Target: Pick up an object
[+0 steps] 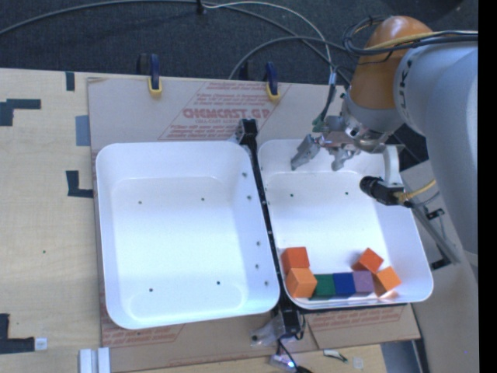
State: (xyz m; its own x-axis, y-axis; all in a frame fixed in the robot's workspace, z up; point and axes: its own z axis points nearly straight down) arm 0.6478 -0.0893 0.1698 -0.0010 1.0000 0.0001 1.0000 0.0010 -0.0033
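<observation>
gripper (321, 156) spread wide, nothing held, over right bin's (404, 231) far edge | blocks (335, 277) sat along near wall

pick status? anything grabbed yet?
Done: nothing picked. The blocks all lie along the near wall of the right bin.
In hand: the gripper is open with nothing between its fingers, over that bin's far edge, apart from the blocks.
Left: reach a block, close, lift.

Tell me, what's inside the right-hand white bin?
The right bin holds small blocks along its near wall: four orange blocks, a green block, a blue block, a purple block. Anything under them is hidden.
</observation>
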